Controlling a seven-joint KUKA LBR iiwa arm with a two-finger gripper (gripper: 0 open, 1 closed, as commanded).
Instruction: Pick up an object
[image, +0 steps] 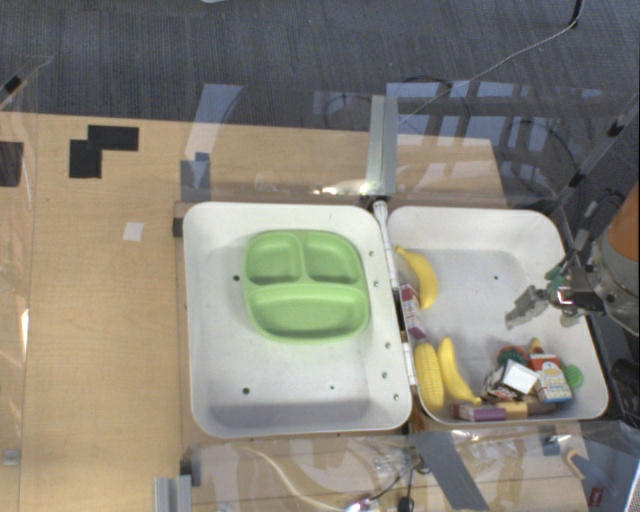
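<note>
Saw two white bins side by side on the wooden table (90, 330), the left bin (205, 300) and the right bin (480, 235) touching along a shared divider. Found a green divided plate (305, 283) lying flat in the left bin, a little toward its far side. Spotted black block marks (100, 148) on the table at far left, well apart from both bins.

Found the pickable things all in the right bin. Noted one banana (420, 275) at its far left, just beside the divider, and a thin reddish item (408, 310) against the divider itself, too small to identify. Noted a yellow ribbed piece (428, 372), perhaps corn, at near left, touching a second banana (455, 368) on its right. Made out a tight heap of small packages (528, 382) in the near right corner: a white box on top, a red-and-orange carton and something green at the right, a dark bar along the near wall.

Watched the grey arm (612, 285) reach in from the right, an orange band above its wrist. Saw the jaws over the right side of the right bin, above bare floor, on the far side of the heap. Saw them spread open, with nothing between them and nothing touched.
</note>
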